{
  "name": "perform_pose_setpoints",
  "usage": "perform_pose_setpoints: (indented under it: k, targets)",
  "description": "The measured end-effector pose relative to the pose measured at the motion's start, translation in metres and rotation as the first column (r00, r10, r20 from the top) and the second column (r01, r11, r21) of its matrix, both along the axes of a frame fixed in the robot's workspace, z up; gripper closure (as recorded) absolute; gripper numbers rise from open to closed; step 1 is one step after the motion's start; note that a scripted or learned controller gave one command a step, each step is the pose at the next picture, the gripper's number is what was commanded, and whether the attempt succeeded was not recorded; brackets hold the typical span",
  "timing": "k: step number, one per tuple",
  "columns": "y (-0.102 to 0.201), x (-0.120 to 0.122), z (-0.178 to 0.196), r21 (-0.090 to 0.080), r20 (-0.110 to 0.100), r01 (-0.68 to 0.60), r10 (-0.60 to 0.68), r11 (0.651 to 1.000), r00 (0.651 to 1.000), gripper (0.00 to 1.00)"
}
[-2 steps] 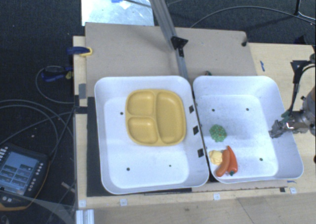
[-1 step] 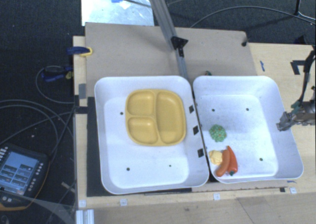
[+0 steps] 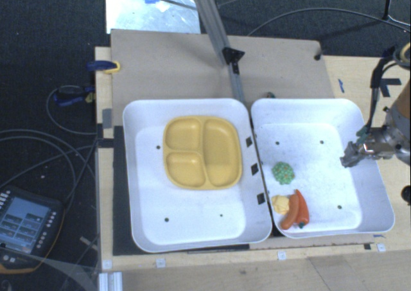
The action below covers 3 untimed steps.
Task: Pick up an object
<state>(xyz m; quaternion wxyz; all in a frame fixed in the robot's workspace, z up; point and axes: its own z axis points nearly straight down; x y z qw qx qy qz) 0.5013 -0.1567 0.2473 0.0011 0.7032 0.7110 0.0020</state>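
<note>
End effector over the right bin, near its right wall, hanging above bare floor; nothing is seen held in it, and its opening cannot be judged from this slant. Candidate objects cluster at the bin's front-left corner: a green lump sits just behind a carrot, which touches a small yellow piece. The left bin carries a yellow tray. The step looks like the approach, before any grasp. The next move calls for travel toward the left wall, then a descent onto one item, preferably the green lump, which stands apart.
</note>
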Motion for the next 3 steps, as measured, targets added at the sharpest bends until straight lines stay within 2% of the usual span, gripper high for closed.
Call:
perform_pose_setpoints:
  k: [1, 3]
  targets:
    - [0.057, 0.013, -0.009, 0.001, -0.002, -0.001, 0.001, 1.0, 1.0, 1.0]
    - [0.153, 0.018, -0.026, 0.001, -0.004, 0.0, 0.0, 1.0, 1.0, 1.0]
